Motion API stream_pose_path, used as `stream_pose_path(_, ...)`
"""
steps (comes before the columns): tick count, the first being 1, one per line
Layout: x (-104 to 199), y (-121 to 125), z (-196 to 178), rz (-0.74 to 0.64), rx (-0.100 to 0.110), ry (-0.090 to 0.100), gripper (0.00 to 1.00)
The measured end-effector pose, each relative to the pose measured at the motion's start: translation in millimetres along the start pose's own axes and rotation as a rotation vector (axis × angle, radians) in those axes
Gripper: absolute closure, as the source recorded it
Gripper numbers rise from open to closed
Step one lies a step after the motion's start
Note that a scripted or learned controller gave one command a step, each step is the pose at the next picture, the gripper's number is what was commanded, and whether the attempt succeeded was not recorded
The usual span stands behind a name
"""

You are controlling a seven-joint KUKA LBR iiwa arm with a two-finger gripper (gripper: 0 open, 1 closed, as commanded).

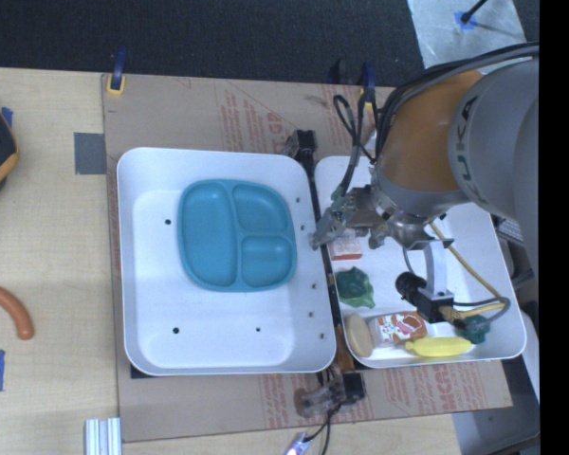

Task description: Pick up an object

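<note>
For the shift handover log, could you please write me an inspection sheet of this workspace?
Surface: bench with cardboard sheet under two white bins.
Job's things: left bin holds a blue divided plate; right bin holds a green toy, a yellow banana and a flat packet.
Clutter: toy sausage on bench.
Grippers: gripper low over right bin's left part.
Cables: black and yellow leads by wrist.
Surroundings: dark floor.

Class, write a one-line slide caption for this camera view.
Grey KUKA arm over the right white bin of toy food; blue divided plate lies in the left white bin.
</note>
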State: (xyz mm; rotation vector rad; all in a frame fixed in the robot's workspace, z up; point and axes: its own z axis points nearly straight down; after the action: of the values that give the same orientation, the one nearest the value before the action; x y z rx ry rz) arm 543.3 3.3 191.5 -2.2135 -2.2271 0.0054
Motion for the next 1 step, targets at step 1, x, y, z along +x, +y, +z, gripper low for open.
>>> stream_pose_path(1, -37.7, -43.3, 0.3, 0.002, 0.001, 0.000, 0.00)
